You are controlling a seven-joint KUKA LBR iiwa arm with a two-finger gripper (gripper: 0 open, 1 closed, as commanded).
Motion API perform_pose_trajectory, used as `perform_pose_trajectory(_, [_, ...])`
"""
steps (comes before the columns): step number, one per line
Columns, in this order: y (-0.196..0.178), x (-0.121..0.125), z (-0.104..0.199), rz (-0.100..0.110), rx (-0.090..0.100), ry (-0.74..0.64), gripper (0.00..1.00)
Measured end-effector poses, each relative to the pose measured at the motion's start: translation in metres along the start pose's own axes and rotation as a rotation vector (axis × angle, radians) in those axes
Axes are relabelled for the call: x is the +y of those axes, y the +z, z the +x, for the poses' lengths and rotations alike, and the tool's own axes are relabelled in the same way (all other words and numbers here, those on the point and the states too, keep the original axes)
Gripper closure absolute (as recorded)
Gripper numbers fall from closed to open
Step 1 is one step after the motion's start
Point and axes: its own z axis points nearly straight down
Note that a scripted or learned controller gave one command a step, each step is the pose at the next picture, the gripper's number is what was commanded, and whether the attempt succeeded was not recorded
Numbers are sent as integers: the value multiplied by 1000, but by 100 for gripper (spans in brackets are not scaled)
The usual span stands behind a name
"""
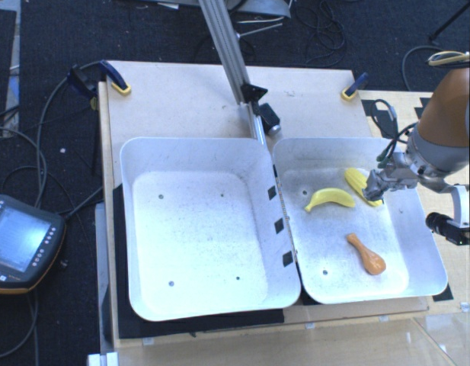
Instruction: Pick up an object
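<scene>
The pincer point(374, 189) is being held low over the right bin point(417, 277), directly above a small yellow object point(356, 180) lying near that bin's far right side. How far the pincer is spread cannot be told, since it is being seen from above and its tips are blurred against the yellow piece; nothing is being shown clearly between them, so no hold is being claimed. A yellow banana point(330, 198) is lying just beside that piece, toward the bin's middle, and an orange wooden spoon-like thing point(366, 254) is resting nearer the front, well apart. The left bin point(143, 166) is standing alongside on the surface point(189, 97). For a clean pick, the descent is probably best being centred on the yellow piece alone, with the banana being kept outside the closing path, and the lift being started only once a firm hold is being felt.
</scene>
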Motion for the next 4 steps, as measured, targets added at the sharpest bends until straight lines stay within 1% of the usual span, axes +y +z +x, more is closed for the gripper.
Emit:
perform_pose_trajectory(1, [-55,10,-4,-1,0,-1,100])
perform_pose_trajectory(2, [-97,11,-4,1,0,-1,100])
perform_pose_trajectory(3, [-92,-4,38,4,2,-4,100])
perform_pose_trajectory(4, [-81,-20,89,5,2,-5,100])
